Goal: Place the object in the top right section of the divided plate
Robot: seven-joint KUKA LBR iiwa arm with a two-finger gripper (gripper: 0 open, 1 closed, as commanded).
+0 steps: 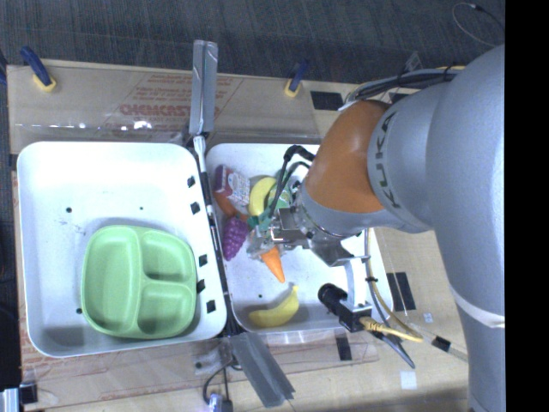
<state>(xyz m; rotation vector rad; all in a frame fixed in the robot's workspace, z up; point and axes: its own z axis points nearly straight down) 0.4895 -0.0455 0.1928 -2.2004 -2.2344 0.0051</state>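
The grey arm with its orange band (347,166) reaches in from the right edge of the bench and covers much of the right-hand shallow white bin (257,316). The left-hand shallow white bin (51,170) sits just beside it, the two touching along a shared middle rim.

In the left bin, toward its near edge, lies the pale green divided plastic plate (137,281), rounded and split into three sections, each bare.

The tool (273,230) hangs over the middle of the right bin, among the toy foods; whether it is spread or pressed together cannot be told, as the wrist hides it.

Along the near edge of the right bin lies a yellow plastic banana (274,309), its long axis roughly parallel to that edge, ends curling up away from it. A second yellow banana-like piece (261,194) stands near the far side, partly under the wrist. A purple bunch of toy grapes (233,237) lies against the left wall of this bin. Just below the tool sits a small orange toy carrot (274,265), long axis slanted, its narrow tip toward the near right corner. A reddish-brown packet (225,187) rests at the far left corner.
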